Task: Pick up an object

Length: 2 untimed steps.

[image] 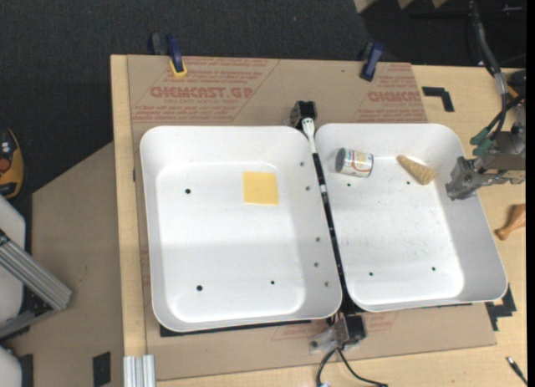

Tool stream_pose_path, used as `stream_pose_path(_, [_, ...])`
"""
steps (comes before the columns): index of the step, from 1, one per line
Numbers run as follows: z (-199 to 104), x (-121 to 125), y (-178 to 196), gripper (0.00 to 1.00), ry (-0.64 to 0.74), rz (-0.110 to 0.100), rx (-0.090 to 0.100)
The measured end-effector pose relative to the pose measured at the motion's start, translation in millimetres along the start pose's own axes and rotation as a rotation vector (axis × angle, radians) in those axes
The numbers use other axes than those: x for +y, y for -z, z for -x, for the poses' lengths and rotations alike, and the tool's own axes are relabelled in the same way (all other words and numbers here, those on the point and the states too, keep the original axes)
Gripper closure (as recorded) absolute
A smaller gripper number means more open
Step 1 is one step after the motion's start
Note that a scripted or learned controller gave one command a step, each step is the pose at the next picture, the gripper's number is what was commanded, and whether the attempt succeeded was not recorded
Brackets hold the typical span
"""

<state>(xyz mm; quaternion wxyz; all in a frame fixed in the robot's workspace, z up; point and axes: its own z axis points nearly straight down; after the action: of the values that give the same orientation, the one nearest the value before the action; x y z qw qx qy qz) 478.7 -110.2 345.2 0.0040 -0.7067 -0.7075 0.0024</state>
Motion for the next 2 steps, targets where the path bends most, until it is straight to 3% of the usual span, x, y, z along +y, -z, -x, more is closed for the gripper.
stream_pose_path(1, [-5, 11, 200, 1.00, 0.001, 0.032, -0.007])
stream_pose_path(2, [-61, -1, 102, 1.00, 0.003, 0.001, -0.001])
